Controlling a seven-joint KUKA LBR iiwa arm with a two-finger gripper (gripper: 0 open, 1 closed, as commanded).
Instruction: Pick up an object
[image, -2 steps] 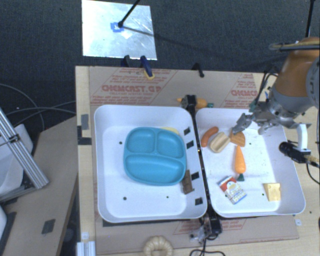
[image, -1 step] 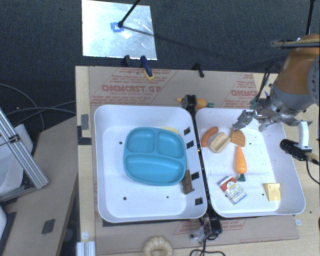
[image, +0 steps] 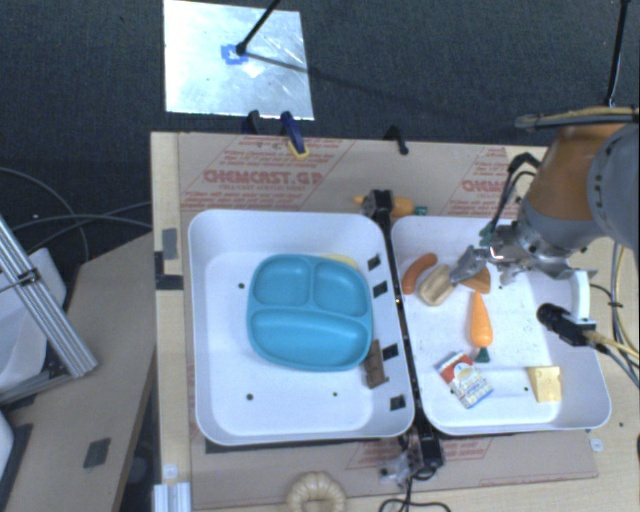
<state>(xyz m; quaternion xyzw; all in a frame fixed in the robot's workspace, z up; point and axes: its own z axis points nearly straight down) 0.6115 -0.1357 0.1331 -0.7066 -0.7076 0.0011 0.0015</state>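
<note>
My gripper (image: 487, 272) hangs over the upper part of the right bin (image: 590, 405), its two fingers spread open. Nothing is held between them. A tan bread roll (image: 436, 287) lies just left of the left fingertip, with a red-orange sausage (image: 417, 270) beside it. An orange carrot (image: 481, 322) lies just below the gripper, its upper end under the fingers. Nearer the front of this bin lie a red and white packet (image: 466, 381) and a yellow cheese block (image: 545, 383).
The left bin (image: 215, 400) holds a blue divided plate (image: 308, 311), and a small brown piece (image: 374, 366) lies by its right wall. A yellow thing (image: 401, 207) sits on the board behind the bins. The arm reaches in from the right.
</note>
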